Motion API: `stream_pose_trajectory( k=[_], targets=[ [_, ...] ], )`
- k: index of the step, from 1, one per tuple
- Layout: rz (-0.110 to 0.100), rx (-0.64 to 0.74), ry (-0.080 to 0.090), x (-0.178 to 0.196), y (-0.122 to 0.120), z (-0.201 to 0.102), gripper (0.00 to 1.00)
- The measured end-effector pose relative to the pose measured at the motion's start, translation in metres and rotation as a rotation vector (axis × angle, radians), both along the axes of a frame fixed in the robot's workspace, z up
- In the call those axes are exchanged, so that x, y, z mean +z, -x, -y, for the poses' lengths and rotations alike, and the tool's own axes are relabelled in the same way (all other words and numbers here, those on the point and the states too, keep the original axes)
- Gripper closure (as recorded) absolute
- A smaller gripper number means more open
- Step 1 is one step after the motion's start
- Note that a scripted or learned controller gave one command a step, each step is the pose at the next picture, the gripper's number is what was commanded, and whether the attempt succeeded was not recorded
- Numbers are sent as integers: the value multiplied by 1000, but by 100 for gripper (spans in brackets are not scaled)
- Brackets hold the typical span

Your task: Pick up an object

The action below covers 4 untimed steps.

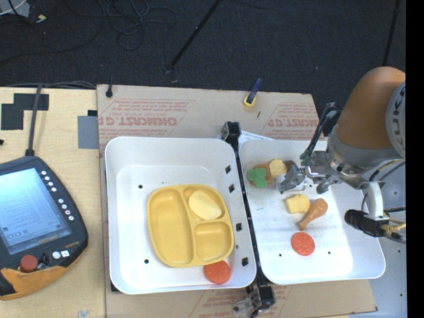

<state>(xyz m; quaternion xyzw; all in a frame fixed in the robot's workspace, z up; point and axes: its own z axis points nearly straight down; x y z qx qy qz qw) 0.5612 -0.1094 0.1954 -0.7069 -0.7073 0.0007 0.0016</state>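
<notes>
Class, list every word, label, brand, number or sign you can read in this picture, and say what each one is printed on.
"CHEMCAST GP": red print, upside down, on the cardboard sheet behind the left bin.
The same red print repeats on the cardboard behind the right bin, partly hidden.
Fainter red lines under each: too small to read.
Red print on the cardboard's front edge: too blurred.
Handheld controller screen and buttons: nothing readable.

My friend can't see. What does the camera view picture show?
A grey and orange robot arm's gripper hangs over the right bin above toy foods: a green piece, yellow corn, a drumstick, a red tomato. The left bin holds a yellow divided tray.
</notes>
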Motion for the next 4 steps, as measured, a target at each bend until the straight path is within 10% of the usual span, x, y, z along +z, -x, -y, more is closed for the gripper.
stream_pose_trajectory(
  k=[1, 2, 3, 4],
  targets=[
    [-12, -3, -2, -109, 56, 21, 0],
    [6, -1, 2, -108, -19, 39, 0],
    [0, -10, -1, -98, -15, 41, 100],
    [10, 8, -2, -2, -29, -54, 100]
  ],
)
